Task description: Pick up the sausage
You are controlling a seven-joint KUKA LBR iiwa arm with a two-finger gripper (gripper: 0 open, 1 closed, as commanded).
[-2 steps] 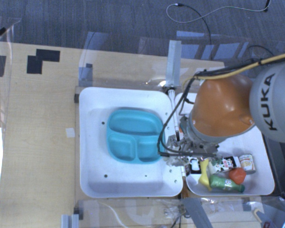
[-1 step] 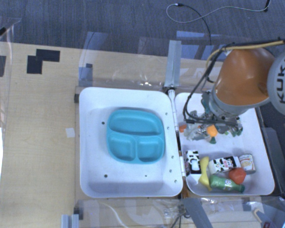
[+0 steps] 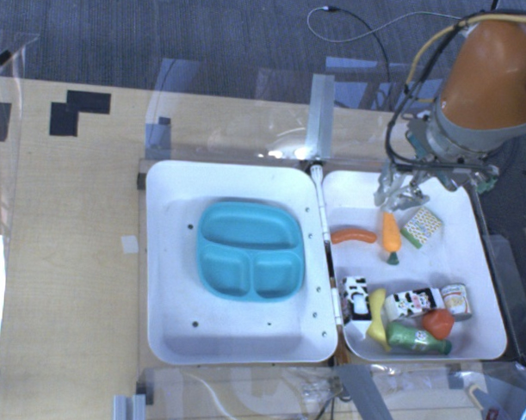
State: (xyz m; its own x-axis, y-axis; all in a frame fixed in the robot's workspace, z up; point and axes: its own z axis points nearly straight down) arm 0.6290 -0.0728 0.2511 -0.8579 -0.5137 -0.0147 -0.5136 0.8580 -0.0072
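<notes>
The sausage (image 3: 353,236) lies flat in the right bin (image 3: 483,256), near that bin's left wall, just left of a toy carrot (image 3: 390,235) that stands lengthwise beside it without quite touching. The gripper (image 3: 400,194) hangs over the upper middle of the same bin, above and to the right of the sausage, with nothing between its metal fingers; from here I cannot tell how far apart they are. A small checkered packet (image 3: 422,226) sits just below the gripper. Along the bin's lower edge crowd a milk carton (image 3: 412,303), a banana (image 3: 376,316), a green bottle (image 3: 418,339), a tomato (image 3: 438,323) and a can (image 3: 455,300). The left bin (image 3: 173,202) holds a blue divided plate (image 3: 250,249).
</notes>
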